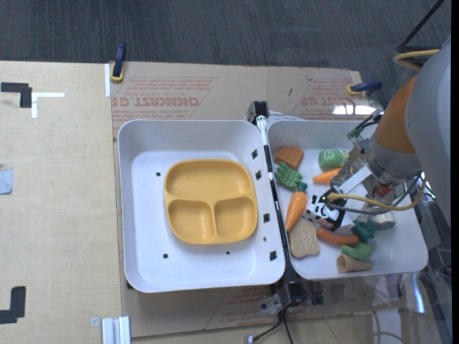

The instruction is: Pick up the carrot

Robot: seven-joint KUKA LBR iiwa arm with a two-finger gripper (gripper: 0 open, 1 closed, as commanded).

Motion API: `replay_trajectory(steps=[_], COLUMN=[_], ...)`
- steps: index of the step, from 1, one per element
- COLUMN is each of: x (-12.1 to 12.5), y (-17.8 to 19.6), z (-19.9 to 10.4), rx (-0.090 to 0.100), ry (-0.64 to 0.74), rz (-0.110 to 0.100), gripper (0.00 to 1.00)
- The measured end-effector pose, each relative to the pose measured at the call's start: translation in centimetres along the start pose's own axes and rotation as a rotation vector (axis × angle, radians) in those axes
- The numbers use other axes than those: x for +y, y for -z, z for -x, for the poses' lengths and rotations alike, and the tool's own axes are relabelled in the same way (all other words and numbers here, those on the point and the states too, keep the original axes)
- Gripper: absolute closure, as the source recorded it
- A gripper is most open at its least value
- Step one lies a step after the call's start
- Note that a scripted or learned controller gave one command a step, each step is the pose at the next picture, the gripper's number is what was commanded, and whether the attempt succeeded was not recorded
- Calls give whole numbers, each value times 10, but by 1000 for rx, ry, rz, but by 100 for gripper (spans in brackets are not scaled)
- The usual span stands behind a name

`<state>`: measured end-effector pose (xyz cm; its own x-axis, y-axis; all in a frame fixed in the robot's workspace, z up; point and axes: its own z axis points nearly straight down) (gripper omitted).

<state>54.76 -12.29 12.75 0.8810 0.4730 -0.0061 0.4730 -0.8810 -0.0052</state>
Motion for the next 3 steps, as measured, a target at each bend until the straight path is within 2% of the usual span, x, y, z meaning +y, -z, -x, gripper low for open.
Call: replay_trajectory(steps=[1,2,3], x=[20,41,61], y=[-36,-36,-35], z=[-34,-22,-20], rx=[2,3,5], ry=[-189,-272,-231], rz=[2,2,-12], gripper=[0,0,0])
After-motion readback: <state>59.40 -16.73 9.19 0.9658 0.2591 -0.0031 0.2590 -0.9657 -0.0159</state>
